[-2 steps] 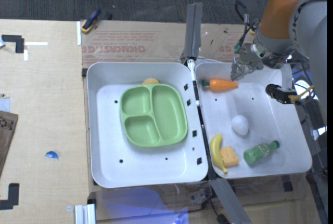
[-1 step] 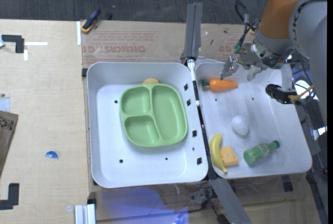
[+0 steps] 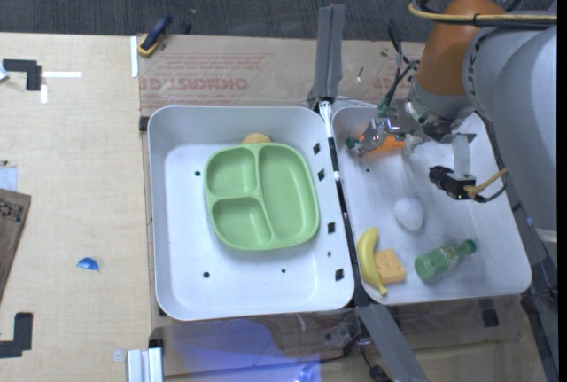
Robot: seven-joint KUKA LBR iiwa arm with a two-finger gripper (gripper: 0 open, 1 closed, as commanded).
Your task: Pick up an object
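While the grey arm reaches in from the right, its gripper (image 3: 379, 134) sits low in the far corner of the right bin (image 3: 496, 278), over a small orange object (image 3: 387, 146) pressed near the bin wall. Whether the jaws are open or closed cannot be told, nor whether they hold anything. Further forward in that bin lie a white ball (image 3: 408, 214), a banana (image 3: 369, 259), a yellow wedge (image 3: 390, 266) and a green bottle (image 3: 443, 260). The left bin (image 3: 177, 283) carries a green divided plate (image 3: 262, 195). The likely risk: the wall crowds the jaws, so the orange object may slip aside.
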